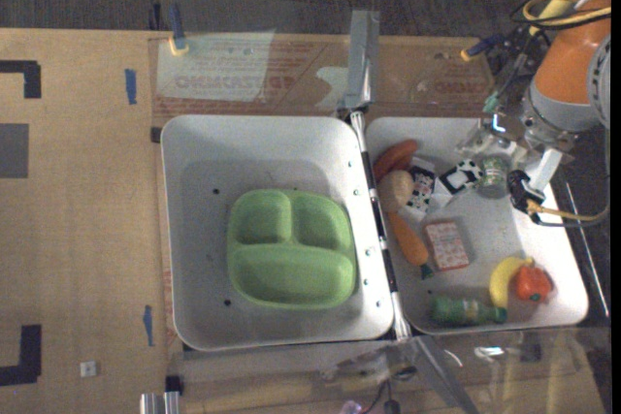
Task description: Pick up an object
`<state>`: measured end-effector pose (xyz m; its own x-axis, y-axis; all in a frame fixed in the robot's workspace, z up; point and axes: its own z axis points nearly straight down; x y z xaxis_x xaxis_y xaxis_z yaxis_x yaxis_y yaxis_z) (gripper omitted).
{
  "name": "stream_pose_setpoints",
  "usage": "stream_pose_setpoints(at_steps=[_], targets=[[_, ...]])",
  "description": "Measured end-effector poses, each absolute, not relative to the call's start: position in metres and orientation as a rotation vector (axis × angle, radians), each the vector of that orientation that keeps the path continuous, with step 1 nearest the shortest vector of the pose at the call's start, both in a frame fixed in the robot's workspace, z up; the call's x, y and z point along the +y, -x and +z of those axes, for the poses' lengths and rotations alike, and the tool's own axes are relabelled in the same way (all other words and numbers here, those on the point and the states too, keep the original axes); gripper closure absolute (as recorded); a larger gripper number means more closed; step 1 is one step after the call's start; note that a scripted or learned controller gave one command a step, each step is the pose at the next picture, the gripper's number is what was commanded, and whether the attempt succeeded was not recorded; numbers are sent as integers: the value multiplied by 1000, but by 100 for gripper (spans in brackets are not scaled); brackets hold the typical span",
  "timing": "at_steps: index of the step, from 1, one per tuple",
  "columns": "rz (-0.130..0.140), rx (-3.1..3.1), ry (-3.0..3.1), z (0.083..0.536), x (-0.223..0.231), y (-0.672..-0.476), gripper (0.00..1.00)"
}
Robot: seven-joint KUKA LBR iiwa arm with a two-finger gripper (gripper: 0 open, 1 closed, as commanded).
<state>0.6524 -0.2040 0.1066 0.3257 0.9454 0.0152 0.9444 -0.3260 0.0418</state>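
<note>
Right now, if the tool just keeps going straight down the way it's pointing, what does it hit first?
Probably the black-and-white spotted toy lying under the tool in the right bin, though depth is hard to judge from this slanted view.

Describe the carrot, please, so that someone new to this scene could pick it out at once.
Take the right-hand white bin, the one crowded with small items. Along its left wall, just below a pale rounded item, lies the carrot, running diagonally toward the bin's middle beside a pink card. It is the only long, tapering orange piece there.
</note>
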Motion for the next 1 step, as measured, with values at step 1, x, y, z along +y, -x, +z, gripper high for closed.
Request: stream_pose_setpoints(at_steps=[1], targets=[[36, 1670, -2660, 94, -204, -617, 0]])
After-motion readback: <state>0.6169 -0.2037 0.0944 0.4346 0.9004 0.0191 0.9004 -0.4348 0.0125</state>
